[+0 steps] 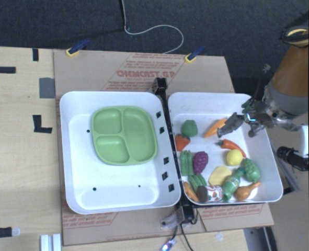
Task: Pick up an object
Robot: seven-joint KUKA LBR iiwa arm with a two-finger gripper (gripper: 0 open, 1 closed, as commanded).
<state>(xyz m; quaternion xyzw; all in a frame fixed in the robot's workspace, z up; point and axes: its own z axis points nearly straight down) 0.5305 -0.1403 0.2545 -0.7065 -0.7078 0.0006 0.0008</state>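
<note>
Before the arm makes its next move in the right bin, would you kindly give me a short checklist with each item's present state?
1. Gripper over the right bin, above its upper right part: ok.
2. A thing between the fingers: cannot tell.
3. Nearest target, the orange carrot, lies just beside the gripper, unobstructed: ok.
4. Toys crowd the bin's lower half, purple grapes touching their neighbours: not ok for a clean pick there.
5. Green divided plate lies flat in the left bin: ok.
</note>
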